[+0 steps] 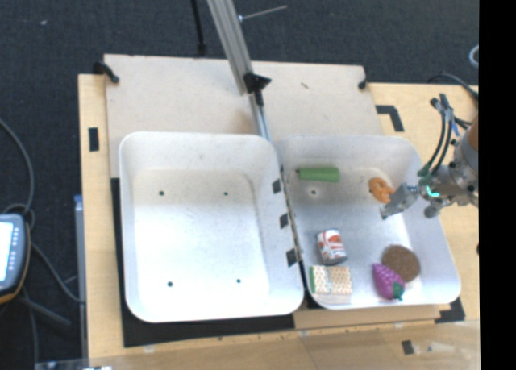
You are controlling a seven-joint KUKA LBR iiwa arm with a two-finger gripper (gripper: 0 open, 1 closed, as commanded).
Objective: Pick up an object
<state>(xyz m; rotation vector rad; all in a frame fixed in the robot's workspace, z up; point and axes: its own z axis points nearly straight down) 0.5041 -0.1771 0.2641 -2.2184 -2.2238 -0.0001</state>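
The right bin [355, 151] holds a green stick-shaped object [318, 174] near its back, an orange piece [379, 189] to the right of it, a small red and white can [330, 245], a patterned packet [332, 281] at the front, a brown round object [401, 262] and a purple object [387, 280]. My gripper [413, 201] hangs over the right side of this bin, just right of the orange piece, with its two fingers spread apart and nothing between them.
The left bin [201, 227] lies beside the right one, separated by a rim with black clips. A slanted aluminium post [230, 30] rises from behind the bins. Cables [442, 130] trail along the arm at the right edge.
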